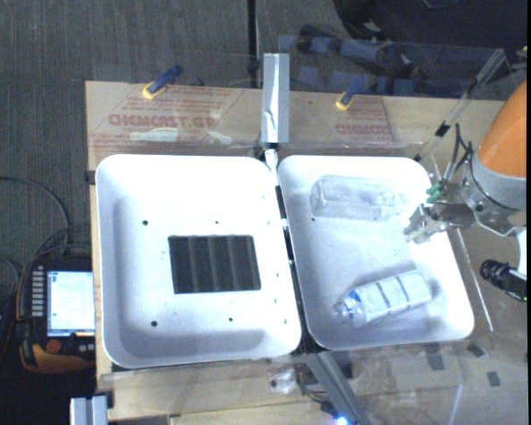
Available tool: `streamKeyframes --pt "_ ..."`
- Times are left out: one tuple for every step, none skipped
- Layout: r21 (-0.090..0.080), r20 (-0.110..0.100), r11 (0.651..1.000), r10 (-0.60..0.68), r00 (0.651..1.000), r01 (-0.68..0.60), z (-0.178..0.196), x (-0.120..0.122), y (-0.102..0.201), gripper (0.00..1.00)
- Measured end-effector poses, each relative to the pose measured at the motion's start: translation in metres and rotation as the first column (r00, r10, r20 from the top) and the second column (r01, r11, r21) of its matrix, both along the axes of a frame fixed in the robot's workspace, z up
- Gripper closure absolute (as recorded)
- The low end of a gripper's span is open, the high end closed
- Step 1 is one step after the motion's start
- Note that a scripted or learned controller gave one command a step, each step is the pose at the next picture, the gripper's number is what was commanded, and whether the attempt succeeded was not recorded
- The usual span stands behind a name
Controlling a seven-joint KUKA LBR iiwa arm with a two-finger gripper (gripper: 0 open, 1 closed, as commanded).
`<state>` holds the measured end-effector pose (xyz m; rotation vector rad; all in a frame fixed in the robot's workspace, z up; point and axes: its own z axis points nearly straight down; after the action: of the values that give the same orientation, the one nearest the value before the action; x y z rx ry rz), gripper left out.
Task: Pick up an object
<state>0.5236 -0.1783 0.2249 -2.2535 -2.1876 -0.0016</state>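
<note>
The right bin (pixel 442 326) holds two things. A clear plastic bottle (pixel 354 197) lies on its side near the far wall. A second clear bottle with a white label (pixel 386 297) lies tilted near the front. My gripper (pixel 422 223) hangs over the right bin's right side, to the right of the far bottle and above the labelled one. Nothing shows between its fingers. The left bin (pixel 124 193) holds a flat black ribbed rectangle (pixel 214 263) at its middle.
A wooden bench (pixel 186 113) carries both bins, with blue-and-yellow clamps (pixel 161 81) at its back edge. A metal post (pixel 274 96) stands between the bins at the back. A handheld pendant (pixel 66 301) lies on the floor at the left.
</note>
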Motion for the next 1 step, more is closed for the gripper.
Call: streamKeyframes --pt "0.000 0.000 1.000 0.000 1.000 0.000 0.0000 -0.0001 0.0000 0.00"
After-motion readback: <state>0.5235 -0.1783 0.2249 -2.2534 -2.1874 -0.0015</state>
